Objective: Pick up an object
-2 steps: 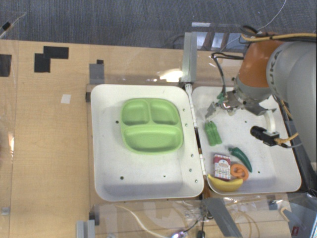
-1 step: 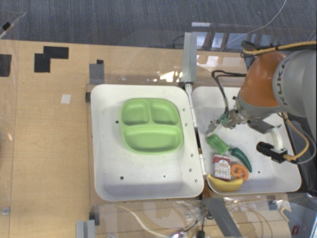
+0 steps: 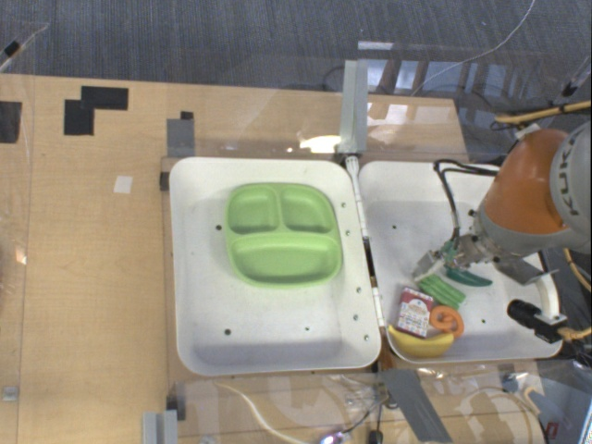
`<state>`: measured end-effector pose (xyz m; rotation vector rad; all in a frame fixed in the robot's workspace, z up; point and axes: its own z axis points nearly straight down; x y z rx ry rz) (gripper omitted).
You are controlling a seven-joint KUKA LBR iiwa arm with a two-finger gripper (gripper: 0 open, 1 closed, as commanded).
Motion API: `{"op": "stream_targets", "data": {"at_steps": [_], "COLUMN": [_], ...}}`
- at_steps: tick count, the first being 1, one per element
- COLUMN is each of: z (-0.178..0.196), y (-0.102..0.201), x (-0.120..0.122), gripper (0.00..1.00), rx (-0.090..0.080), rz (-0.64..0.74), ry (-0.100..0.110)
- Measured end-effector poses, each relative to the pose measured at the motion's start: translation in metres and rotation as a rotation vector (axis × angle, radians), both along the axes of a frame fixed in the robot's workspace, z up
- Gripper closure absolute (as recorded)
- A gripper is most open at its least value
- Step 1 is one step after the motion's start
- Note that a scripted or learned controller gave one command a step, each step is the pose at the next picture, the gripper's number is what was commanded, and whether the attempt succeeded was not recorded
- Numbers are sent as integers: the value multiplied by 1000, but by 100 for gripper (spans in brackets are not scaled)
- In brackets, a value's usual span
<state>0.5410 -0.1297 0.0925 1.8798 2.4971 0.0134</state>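
Observation:
My gripper (image 3: 450, 255) hangs low over the middle of the right bin (image 3: 407, 202), reaching in from the right under the orange band of the arm. A dark green pod-shaped piece (image 3: 470, 277) lies right under it, touching or nearly touching. Just in front lies a lighter green vegetable piece (image 3: 442, 290). Near the bin's front edge sit a small red and white box (image 3: 415, 310), an orange ring-shaped item (image 3: 448, 321) and a yellow banana (image 3: 422, 343).
The left bin (image 3: 199, 276) holds a green divided plate (image 3: 282, 233) in its middle. A metal post (image 3: 351, 109) stands behind the seam between the bins. The right bin's back half is bare white floor.

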Motion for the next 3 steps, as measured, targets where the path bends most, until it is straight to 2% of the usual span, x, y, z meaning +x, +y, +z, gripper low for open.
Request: {"op": "stream_targets", "data": {"at_steps": [1, 2, 3], "z": [1, 1, 17], "y": [8, -5, -10], "x": [-46, -45, 3], "gripper": [0, 0, 0], "rx": [-4, -1, 2], "rz": [81, 177, 8], "ry": [-10, -6, 12]}}
